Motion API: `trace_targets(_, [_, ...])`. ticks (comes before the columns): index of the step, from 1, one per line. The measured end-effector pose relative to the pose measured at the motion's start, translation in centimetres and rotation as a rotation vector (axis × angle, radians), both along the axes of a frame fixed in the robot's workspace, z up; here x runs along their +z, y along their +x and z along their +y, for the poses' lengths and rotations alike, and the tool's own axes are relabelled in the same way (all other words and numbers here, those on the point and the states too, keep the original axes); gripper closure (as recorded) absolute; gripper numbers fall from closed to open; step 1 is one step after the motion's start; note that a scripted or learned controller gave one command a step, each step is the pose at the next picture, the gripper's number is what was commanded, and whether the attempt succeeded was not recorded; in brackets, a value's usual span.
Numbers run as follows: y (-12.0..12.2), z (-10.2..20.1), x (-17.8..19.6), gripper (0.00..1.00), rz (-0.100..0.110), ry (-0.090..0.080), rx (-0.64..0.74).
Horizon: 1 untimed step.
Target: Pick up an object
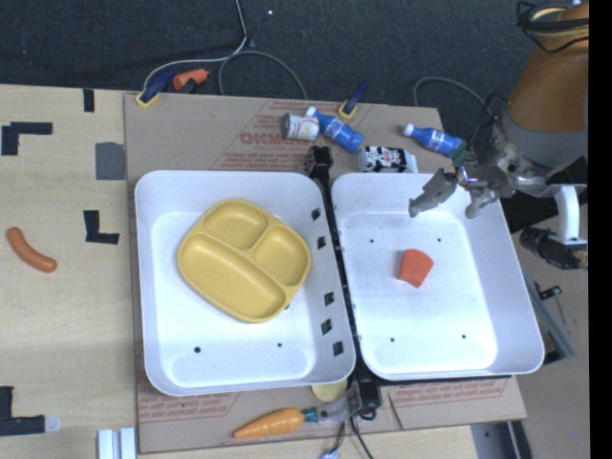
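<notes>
The small orange block (pixel 415 267) looks light, stiff and graspable across its flat sides; the tool (pixel 451 197) hangs released, apart above it

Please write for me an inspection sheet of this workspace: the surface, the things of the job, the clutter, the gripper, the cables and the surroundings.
Surface: brown cardboard sheet on a wooden bench, bearing two shallow white bins.
Job's things: small orange block in the right white bin.
Clutter: yellow divided plastic plate in the left white bin; blue-and-white bottles behind the bins; toy carrot in front; toy sausage far left.
Gripper: two-finger gripper open, above the right bin's far edge, holding nothing.
Cables: black cable running behind the bench.
Surroundings: dark carpet.
</notes>
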<state>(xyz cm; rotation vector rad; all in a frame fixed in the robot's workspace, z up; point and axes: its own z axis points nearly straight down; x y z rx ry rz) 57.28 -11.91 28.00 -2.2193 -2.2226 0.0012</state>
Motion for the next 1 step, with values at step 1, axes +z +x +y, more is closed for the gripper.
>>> trace_targets(1, [-0.27, -5.27, -14.75, 0.0, 0.015, 0.001, -0.006])
